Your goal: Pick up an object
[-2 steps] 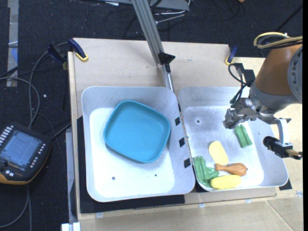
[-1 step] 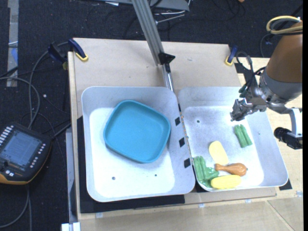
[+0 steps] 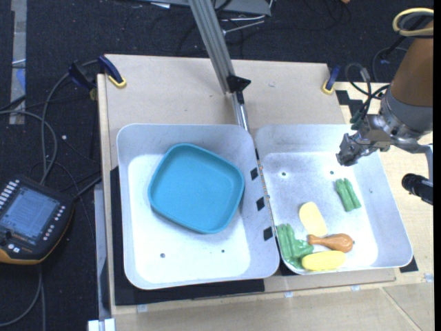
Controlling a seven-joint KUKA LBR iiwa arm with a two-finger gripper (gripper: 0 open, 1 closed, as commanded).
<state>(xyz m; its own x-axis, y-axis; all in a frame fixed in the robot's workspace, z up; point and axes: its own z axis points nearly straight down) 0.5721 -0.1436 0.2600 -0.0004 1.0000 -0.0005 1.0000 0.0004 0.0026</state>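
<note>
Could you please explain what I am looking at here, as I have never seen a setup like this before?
This is one picture, taken by a fixed camera above a bench and looking down at a slant. The grey and orange shape at the right is a robot arm; the dark part at its tip is its pincer, which it uses to pick things up. On the bench sit two shallow white bins. The left bin holds a blue plate. The right bin holds toy food: a green bean, a pale yellow piece, a brown drumstick, a yellow piece and a green vegetable. The pincer hovers above the right bin with nothing in it.
</note>
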